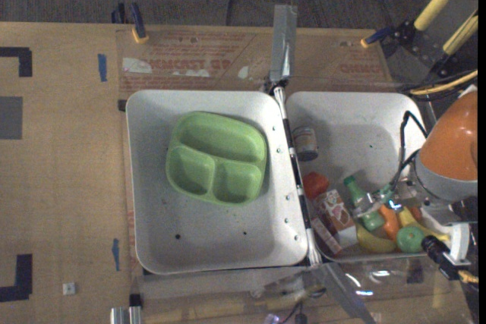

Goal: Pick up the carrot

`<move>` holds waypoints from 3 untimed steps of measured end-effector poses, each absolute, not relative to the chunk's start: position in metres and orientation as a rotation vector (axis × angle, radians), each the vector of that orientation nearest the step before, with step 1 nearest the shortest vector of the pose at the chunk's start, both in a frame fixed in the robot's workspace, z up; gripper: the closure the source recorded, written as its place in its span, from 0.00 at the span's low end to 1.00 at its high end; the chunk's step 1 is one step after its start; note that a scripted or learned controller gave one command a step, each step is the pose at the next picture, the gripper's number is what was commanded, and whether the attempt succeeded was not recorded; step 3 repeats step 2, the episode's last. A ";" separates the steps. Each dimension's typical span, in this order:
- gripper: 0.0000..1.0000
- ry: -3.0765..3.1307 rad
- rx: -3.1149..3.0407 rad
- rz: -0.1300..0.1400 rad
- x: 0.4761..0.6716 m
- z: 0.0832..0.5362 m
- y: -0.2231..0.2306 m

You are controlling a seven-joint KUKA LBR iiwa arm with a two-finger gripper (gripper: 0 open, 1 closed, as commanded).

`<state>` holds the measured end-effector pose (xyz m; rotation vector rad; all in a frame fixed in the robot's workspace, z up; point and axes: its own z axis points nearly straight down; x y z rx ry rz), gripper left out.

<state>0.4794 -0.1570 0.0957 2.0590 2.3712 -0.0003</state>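
The carrot is a small orange piece lying in the front part of the right bin, wedged among other toy foods. My gripper hangs low directly over that cluster, its tip just above the carrot's upper end and touching or nearly touching a green item beside it. The arm's grey and orange wrist comes in from the right and hides the bin's right side.
Around the carrot lie a yellow banana, a round green piece, a green bottle, a small carton, a red piece and a can. The left bin holds a green divided plate.
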 end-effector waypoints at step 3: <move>1.00 2.149 2.276 0.010 0.484 0.099 -0.160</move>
